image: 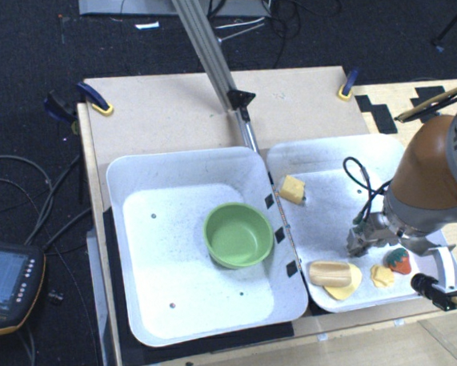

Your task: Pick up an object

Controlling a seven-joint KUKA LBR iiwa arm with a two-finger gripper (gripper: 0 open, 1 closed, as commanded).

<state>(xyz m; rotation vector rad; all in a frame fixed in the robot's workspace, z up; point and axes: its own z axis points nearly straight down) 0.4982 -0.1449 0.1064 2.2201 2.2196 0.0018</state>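
My gripper (365,240) hangs low over the right bin (324,169), near its front right part. Just right of it lies a small red and green piece like a strawberry (398,261). A yellow bit (382,276) sits beside that, toward the front rim. A tan bread-like roll (330,273) rests on a yellow flat piece (345,288) at the bin's front left. A yellow cheese-like block (293,189) lies near the divider at the back left. Nothing shows between the fingers.
A green bowl (237,234) stands in the left bin (152,226), close to the divider. A metal pole (212,55) slants up from the bins' back edge. The arm's orange band (432,166) overhangs the right bin's right side.
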